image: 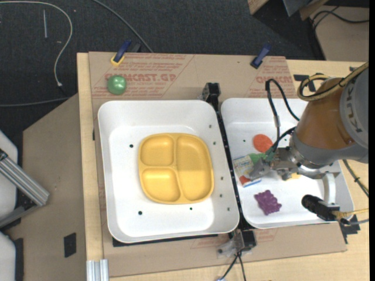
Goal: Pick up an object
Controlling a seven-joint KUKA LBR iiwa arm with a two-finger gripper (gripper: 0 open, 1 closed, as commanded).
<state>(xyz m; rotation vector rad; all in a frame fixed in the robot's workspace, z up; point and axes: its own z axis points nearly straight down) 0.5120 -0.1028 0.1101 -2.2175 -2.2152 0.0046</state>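
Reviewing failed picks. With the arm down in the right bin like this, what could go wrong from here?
1. The end effector sits low over a tight cluster: the orange piece, green piece and a small card. It may nudge or catch the wrong one.
2. The purple grapes lie close by; a sweep could push them toward the right bin wall.
3. Black cables loop near the wrist and might snag.

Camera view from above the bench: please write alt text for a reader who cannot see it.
A grey and orange robot arm reaches from the right into the right white bin, its pincer low among small items: an orange piece and purple grapes. The left bin holds a yellow divided plate; a green ball lies outside.
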